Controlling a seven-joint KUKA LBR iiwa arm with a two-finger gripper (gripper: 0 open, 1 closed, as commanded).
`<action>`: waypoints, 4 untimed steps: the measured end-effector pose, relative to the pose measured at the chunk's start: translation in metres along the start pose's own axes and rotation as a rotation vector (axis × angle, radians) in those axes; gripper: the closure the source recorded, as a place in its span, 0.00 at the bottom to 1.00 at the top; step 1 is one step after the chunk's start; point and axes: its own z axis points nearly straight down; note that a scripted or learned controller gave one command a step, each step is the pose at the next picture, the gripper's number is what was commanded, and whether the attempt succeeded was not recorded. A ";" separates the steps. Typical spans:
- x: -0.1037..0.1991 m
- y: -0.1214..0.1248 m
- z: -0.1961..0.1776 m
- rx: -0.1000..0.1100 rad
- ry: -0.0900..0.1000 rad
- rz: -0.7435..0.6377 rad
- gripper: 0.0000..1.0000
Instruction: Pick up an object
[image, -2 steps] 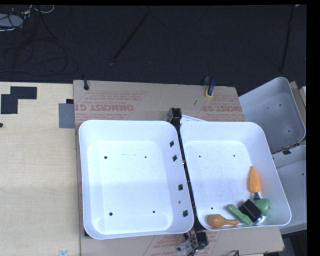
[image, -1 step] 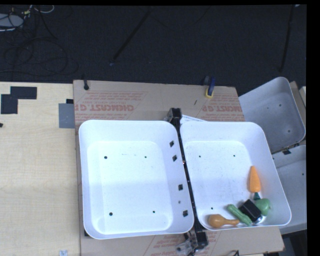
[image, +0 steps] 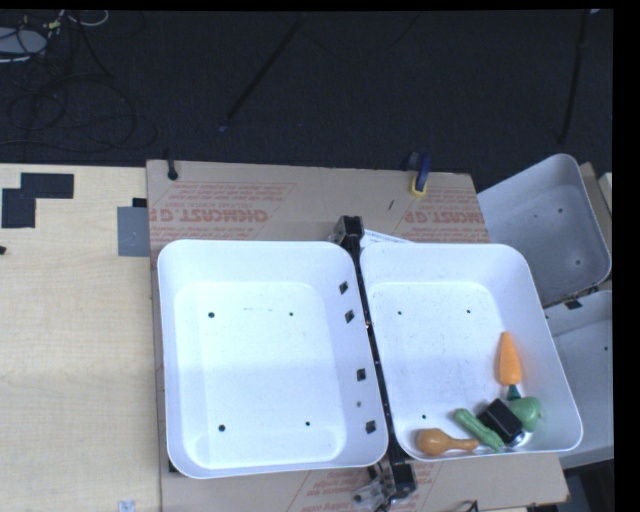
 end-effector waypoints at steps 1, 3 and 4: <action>0.000 0.000 0.000 0.000 0.000 0.000 1.00; 0.000 0.000 0.000 0.000 0.000 -0.001 1.00; 0.000 0.000 0.000 0.000 0.000 -0.001 1.00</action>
